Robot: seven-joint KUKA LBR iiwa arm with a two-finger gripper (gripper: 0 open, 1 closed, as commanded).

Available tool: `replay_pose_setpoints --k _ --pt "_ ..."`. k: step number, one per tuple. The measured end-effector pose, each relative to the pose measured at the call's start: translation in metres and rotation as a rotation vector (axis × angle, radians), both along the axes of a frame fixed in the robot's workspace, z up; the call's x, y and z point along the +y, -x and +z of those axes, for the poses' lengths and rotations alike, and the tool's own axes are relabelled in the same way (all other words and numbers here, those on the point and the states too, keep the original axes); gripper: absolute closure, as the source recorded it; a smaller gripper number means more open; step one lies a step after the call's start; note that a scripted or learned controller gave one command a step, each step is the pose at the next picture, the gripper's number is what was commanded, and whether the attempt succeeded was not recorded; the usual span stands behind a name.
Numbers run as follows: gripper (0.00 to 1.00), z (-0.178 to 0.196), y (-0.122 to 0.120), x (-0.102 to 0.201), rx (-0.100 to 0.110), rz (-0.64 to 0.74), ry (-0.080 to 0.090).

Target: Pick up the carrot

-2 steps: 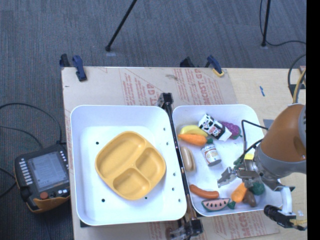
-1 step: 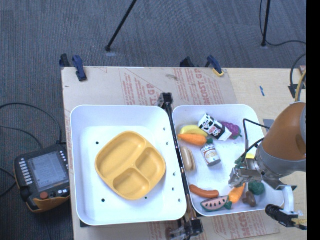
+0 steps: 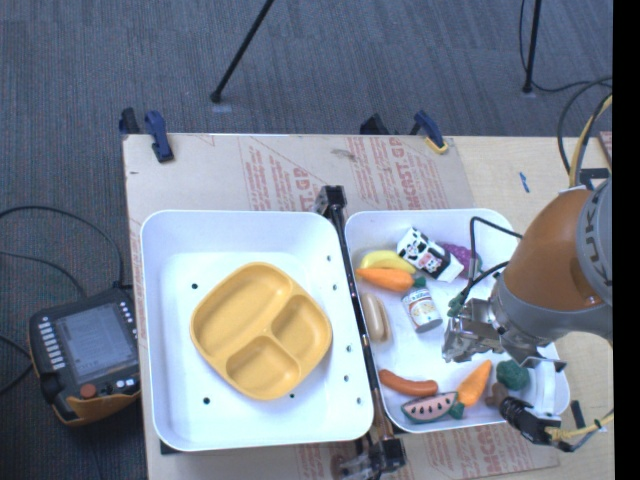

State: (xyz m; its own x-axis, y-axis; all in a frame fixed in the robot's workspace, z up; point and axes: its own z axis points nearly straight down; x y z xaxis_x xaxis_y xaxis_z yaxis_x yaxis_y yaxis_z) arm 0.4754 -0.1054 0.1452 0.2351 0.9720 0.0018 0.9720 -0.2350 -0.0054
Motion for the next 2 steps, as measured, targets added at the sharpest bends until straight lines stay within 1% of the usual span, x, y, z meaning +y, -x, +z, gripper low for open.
replay_pose_setpoints --k 1,2 --pt "1.0 0.0127 0.0003 -0.039 -0.002 0.346 0.001" --pt "1.0 0.0208 0.0005 -0.0392 0.001 0.344 -0.002"
